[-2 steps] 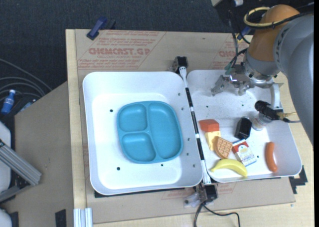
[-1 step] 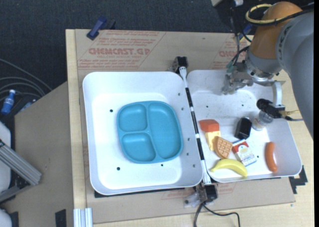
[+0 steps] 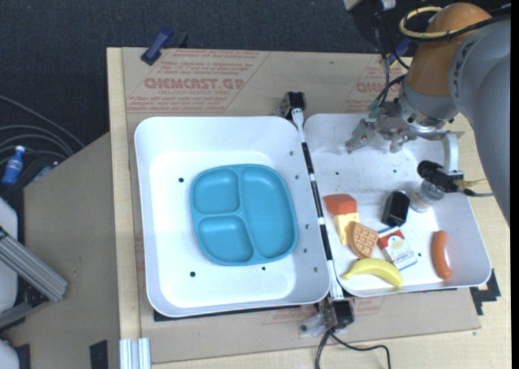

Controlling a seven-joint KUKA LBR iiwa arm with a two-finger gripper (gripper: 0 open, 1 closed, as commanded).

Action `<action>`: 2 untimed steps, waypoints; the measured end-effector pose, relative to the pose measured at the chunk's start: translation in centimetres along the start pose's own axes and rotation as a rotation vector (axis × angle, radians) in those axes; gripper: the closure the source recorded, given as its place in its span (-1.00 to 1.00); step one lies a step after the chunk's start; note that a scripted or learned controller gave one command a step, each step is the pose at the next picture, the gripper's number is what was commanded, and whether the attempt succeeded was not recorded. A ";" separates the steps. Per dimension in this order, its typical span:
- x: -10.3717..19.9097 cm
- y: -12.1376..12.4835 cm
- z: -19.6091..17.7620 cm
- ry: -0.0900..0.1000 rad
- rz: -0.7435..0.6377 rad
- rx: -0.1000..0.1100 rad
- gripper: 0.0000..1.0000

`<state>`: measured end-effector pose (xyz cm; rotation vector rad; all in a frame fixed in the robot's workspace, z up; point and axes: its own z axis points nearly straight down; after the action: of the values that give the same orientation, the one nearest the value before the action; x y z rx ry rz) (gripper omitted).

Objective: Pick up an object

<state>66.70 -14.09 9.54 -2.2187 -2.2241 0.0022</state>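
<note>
My gripper [image 3: 375,140] hangs over the far end of the right bin [image 3: 462,278], open, with nothing between its fingers. Nearer the front of that bin lie several small things: an orange-red block [image 3: 340,203], a yellow cheese wedge [image 3: 347,223], a brown waffle piece [image 3: 364,239], a banana [image 3: 374,272], a small red and white carton [image 3: 398,249], a black block [image 3: 396,208] and an orange-red sausage [image 3: 441,255]. All of them sit well in front of the gripper, apart from it.
The left bin [image 3: 158,197] holds a blue divided plate [image 3: 242,213]. A black-clipped rim [image 3: 312,189] separates the two bins. The grey arm with its orange band [image 3: 442,51] comes in from the upper right. A blue clip [image 3: 157,46] lies at the bench's far left corner.
</note>
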 end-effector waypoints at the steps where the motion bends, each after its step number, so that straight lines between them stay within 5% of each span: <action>1: 2.9 -0.1 1.1 0.002 0.001 0.001 -1.00; 2: 4.9 -4.9 1.1 0.002 0.003 0.001 -1.00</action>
<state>61.77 -9.20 8.45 -2.2207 -2.2196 0.0014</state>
